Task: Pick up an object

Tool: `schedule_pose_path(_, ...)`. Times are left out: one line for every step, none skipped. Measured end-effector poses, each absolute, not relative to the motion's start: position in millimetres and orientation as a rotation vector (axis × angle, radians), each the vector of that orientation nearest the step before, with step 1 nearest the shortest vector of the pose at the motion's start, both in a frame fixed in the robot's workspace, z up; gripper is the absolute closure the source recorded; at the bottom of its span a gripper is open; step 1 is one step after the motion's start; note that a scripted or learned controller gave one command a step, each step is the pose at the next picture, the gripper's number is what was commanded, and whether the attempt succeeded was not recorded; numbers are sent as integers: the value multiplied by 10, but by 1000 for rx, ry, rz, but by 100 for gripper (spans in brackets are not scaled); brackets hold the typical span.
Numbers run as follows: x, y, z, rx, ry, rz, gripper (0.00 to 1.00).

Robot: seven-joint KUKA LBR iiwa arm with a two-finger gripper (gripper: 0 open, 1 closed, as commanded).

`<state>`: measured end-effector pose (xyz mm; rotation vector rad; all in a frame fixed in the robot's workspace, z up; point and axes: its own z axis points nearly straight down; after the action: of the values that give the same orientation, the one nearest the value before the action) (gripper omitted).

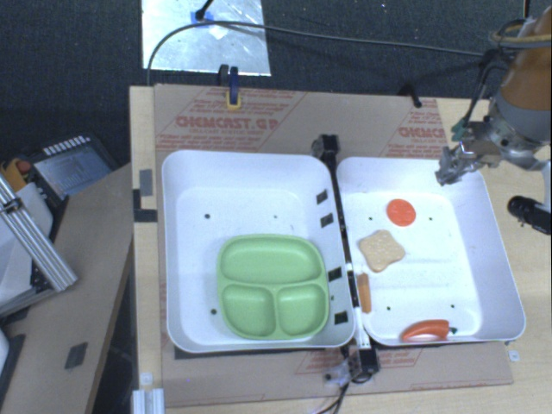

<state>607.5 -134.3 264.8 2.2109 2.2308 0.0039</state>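
The grey two-finger gripper (450, 169) hangs over the far right corner of the right shallow white plastic bin (483, 231), at about two o'clock in the view; whether its jaws stand wide or narrow cannot be told. In that bin lie a flat round red disc (400, 212), a tan toast-shaped slice (381, 250) just at its seven o'clock, a small orange sausage-shaped stick (365, 292) by the left wall, and a red-orange curved piece (426, 329) against the near rim. The left white bin (198, 188) holds a pale green three-compartment plastic plate (272, 285).

- You see two white bins (259, 166).
- Your left bin holds a pale green divided plate (272, 285).
- Your right bin holds an orange-red disc (400, 212), a tan toast slice (380, 250), an orange stick (365, 292), and an orange-red curved piece (426, 329).
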Motion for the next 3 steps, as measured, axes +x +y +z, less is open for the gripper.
schedule_pose_path(6163, -710, 2568, 2211, 2233, 5, 100)
schedule_pose_path(6337, -179, 2496, 2211, 2232, 5, 100)
schedule_pose_path(6327, 430, 2399, 2211, 2234, 4, 100)
